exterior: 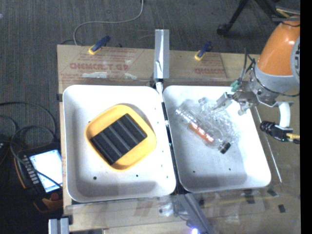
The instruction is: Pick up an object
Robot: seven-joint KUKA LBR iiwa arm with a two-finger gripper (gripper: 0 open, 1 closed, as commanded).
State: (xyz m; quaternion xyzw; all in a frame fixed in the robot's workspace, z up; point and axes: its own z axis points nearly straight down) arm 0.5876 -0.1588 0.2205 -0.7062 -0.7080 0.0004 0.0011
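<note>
Both white bins (73,130) look like smooth, faintly glossy plastic. Just left of the gripper (233,100) lies a clear, shiny plastic object (209,121); far left sits a yellow plastic piece (122,136) with a matt black ribbed top, on brown cardboard (112,65).

Illumination is moderate and uneven: the two white bins (117,189) read bright, close to washed out on their floors, while the surrounding dark carpet (29,43) falls off into dim, grainy tone. Soft shadows sit along the inner walls of the bins and under the yellow and black object (121,136). The clear plastic item (207,122) in the right bin shows small specular glints and is hard to resolve. Overall sharpness is low, with visible noise. A bluish-white glare spot (194,229) marks the bottom edge.
</note>
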